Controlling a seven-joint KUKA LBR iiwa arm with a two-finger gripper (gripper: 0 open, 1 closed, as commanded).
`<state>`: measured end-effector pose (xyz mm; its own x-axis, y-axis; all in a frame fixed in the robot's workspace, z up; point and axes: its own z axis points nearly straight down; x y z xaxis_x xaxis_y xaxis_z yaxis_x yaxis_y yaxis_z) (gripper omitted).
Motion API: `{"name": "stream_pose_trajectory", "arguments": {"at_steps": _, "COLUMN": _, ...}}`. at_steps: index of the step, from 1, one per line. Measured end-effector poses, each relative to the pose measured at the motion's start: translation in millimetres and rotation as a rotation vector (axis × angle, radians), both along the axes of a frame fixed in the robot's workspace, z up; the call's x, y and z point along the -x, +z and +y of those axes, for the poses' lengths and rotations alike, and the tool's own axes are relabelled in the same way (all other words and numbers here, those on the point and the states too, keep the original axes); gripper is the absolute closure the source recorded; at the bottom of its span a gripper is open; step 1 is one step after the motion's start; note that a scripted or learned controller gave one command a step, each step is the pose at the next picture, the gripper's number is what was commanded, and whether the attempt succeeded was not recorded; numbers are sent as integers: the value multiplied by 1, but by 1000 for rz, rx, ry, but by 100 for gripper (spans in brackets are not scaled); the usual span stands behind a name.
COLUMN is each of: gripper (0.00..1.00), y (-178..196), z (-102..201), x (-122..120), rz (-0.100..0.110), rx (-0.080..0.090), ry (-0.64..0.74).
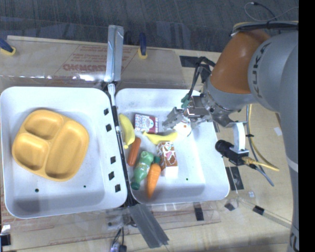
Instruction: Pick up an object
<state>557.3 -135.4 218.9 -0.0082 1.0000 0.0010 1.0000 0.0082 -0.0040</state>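
Note:
The right bin [212, 180] holds several toy foods. A yellow banana [127, 130] lies by its left wall, next to a small red and white carton [145, 123]. A second banana [161, 137] lies mid-bin, with a taller carton [168, 159] just below it. An orange carrot [134, 150], a green bottle [142, 168] and another carrot [153, 179] lie near the lower left. My gripper [174, 118] hangs low over the bin's upper middle, just right of the small carton and above the second banana. A white rounded object [184, 130] sits right beside it.
The left bin [21, 203] carries a yellow divided plate [50, 143]. A metal divider [114, 51] rises between the bins at the back. The arm's grey and orange wrist [236, 67] looms over the right bin's far right corner, with cables [260, 161] beside it.

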Motion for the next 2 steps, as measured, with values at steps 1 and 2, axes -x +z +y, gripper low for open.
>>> {"name": "stream_pose_trajectory", "arguments": {"at_steps": 1, "gripper": 0, "y": -91, "z": -3, "x": 23, "rz": 0, "rx": -1, "ry": 182}}
{"name": "stream_pose_trajectory", "arguments": {"at_steps": 2, "gripper": 0, "y": -127, "z": 0, "x": 10, "rz": 0, "rx": -1, "ry": 205}}
